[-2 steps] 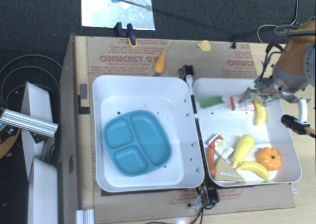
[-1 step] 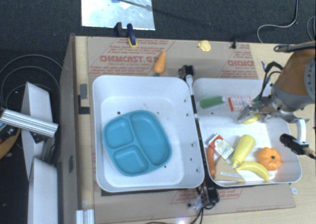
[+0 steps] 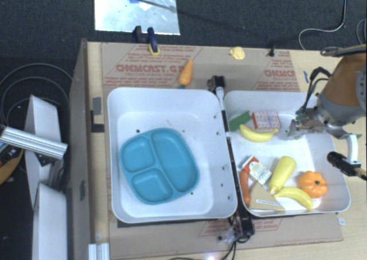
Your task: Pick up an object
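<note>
The right bin (image 3: 330,152) holds several toy foods. A banana (image 3: 256,134) lies near its back left, beside a red and white box (image 3: 266,120) and a green piece (image 3: 239,120). Toward the front are a yellow bottle (image 3: 282,174), an orange pumpkin (image 3: 313,183), a second banana (image 3: 295,196), a small carton (image 3: 257,170), a reddish sausage (image 3: 245,186) and a tan wedge (image 3: 265,201). My gripper (image 3: 299,126) reaches in from the right and sits low at the bin's back right, just right of the box and first banana, with nothing visibly held.
The left bin (image 3: 123,109) carries a blue divided plate (image 3: 159,165). On the cardboard behind the bins lie an orange carrot (image 3: 185,73) and a small yellow piece (image 3: 237,53). A black clamp (image 3: 217,84) sits between the bins' back corners.
</note>
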Available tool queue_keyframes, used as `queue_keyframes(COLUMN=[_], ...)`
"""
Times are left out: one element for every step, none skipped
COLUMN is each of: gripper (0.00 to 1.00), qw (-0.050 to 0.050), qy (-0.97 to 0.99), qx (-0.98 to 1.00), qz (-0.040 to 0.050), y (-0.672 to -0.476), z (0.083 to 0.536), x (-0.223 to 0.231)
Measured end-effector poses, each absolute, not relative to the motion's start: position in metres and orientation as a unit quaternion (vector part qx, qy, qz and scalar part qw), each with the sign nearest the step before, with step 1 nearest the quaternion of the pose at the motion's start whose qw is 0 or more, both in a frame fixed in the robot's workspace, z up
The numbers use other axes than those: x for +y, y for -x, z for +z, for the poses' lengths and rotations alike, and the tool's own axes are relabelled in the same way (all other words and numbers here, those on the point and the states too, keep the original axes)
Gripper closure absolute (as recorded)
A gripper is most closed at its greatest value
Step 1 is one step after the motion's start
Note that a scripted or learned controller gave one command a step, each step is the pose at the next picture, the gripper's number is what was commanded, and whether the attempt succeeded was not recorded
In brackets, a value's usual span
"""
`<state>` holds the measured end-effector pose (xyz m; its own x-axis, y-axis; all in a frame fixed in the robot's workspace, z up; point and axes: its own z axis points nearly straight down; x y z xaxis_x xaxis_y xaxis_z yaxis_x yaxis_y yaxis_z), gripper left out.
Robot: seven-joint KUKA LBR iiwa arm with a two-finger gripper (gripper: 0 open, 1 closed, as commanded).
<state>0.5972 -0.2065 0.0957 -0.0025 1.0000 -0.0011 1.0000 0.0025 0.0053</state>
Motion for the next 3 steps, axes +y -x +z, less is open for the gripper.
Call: queue_keyframes(gripper=[1.00,0.00,0.00], qw=[0.001,0.001,-0.001], qy=[-0.703,-0.706,-0.705], qx=[0.711,0.708,0.710], qz=[0.0019,0.0008,0.0001], y=[-0.598,-0.597,-0.606], z=[0.137,0.135,0.082], x=[-0.135,-0.139,-0.101])
